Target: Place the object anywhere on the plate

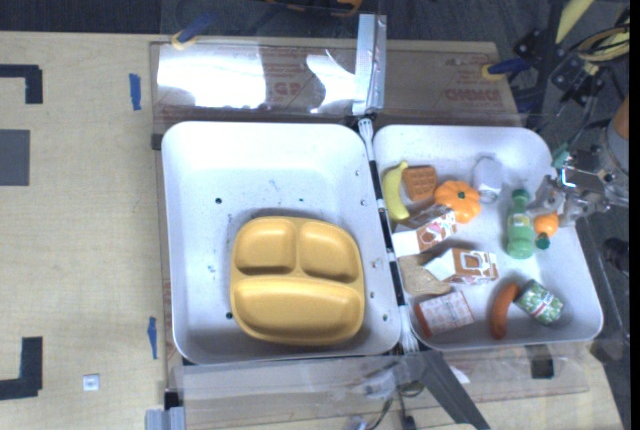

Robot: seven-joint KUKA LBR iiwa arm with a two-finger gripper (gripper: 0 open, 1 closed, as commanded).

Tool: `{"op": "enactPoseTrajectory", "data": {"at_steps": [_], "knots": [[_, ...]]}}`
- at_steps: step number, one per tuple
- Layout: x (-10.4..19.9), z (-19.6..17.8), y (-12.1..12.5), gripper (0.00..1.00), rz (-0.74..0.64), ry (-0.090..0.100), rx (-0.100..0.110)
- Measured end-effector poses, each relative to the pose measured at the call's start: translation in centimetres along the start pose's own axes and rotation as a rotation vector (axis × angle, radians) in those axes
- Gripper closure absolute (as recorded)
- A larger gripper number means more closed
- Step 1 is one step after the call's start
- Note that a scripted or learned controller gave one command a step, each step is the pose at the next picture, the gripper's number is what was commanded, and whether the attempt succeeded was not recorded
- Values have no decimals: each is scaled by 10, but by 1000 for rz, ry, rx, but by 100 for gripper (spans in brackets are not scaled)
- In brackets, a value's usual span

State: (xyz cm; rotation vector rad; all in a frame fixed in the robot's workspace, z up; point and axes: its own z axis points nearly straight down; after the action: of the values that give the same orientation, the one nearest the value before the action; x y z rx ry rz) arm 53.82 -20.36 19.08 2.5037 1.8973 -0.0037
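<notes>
On the worktop (80,218), 2 white bins side by side. In the left bin (190,168), a yellow plate (298,280), lying toward the near side. Shows 3 compartments: 2 small ones on the far side, 1 long one on the near side. Bare on all 3.

In the right bin (580,268), a scatter of small items, all apart from the plate across the shared bin walls. At the far left, a banana (395,190) touching a brown-orange block (420,183); just right of these, a round orange fruit (459,199). Near the middle, 2 small cartons (432,233) (473,265), with a flat brown piece (420,278) between them on the left side. Along the near wall, a red-labelled pack (445,311), an orange-red stick shape (502,308) standing at a slant, and a green can (540,303) just beside it. Toward the right, a green bottle (520,228) with a small orange piece (545,225) beside it.

Cannot tell which of these counts as the task's object; each one lies in the right bin, none on the plate.

At the right bin's far right wall, the gripper (572,190), over the rim, close to the green bottle and the small orange piece. Cannot tell how wide the jaws stand, nor whether anything sits between them.
</notes>
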Motion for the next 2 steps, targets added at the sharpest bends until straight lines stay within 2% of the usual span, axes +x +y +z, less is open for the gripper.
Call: {"op": "enactPoseTrajectory", "data": {"at_steps": [1,2], "knots": [[77,91,-28,100,-281,1,-4],[178,6,2,100,-256,2,-1]]}}
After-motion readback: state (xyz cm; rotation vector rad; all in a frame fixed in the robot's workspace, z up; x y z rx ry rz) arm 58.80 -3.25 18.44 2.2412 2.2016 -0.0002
